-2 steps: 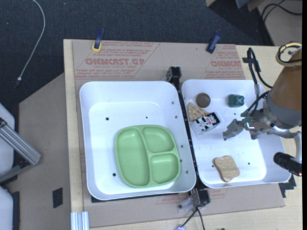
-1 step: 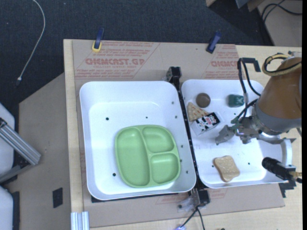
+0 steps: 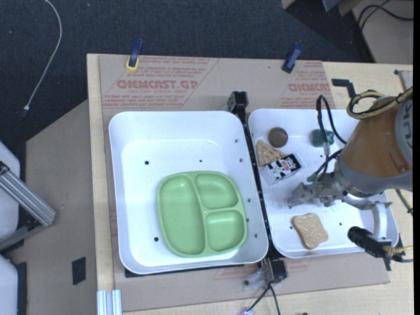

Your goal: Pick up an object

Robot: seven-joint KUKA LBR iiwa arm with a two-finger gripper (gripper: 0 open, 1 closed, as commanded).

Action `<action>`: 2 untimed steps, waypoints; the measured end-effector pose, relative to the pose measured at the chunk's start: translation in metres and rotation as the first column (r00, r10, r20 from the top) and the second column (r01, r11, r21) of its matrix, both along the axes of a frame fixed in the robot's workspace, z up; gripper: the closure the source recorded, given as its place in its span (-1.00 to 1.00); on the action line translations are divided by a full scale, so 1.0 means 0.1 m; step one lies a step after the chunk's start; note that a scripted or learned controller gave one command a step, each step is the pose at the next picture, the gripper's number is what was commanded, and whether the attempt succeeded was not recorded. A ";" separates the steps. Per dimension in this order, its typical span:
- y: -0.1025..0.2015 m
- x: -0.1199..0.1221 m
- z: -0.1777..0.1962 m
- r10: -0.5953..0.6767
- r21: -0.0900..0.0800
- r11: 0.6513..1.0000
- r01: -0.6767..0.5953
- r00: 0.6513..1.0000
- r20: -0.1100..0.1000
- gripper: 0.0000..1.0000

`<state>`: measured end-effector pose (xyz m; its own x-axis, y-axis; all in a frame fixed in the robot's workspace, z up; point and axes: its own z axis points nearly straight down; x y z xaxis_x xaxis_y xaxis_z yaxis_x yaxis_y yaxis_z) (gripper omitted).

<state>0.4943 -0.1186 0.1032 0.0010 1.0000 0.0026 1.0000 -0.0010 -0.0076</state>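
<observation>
At the near edge of the surface (image 3: 197,287), just below the gap between the two bins, a black clamp (image 3: 275,269) sits with loose cables trailing from it. Above and left of that clamp, the left bin (image 3: 131,136) holds a green divided plate (image 3: 201,212) lying flat in its near half. Up and right of the clamp, the right bin (image 3: 282,241) holds a slice of toast (image 3: 310,230) close to its near rim. Beyond the toast, the tool (image 3: 308,194) hangs low over the bin floor at the end of the grey and orange arm (image 3: 377,149); whether its fingers are open or closed cannot be told, and nothing is seen between them. Further from the clamp, against the bin's left wall, lie a small black and white card-like item (image 3: 283,166), a tan wedge (image 3: 266,153) and a brown round piece (image 3: 277,137), with a teal object (image 3: 321,136) towards the arm. A second black clamp (image 3: 237,101) joins the bins at their far side. Past it, the brown cardboard covering carries red printing, a yellow clip (image 3: 134,56) and a blue clip (image 3: 292,58). Dark carpet (image 3: 164,12) lies beyond, crossed by a white cable (image 3: 56,18).
</observation>
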 end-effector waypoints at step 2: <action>0.10 0.06 0.65 0.003 -0.004 1.000 -0.003 1.000 0.014 1.00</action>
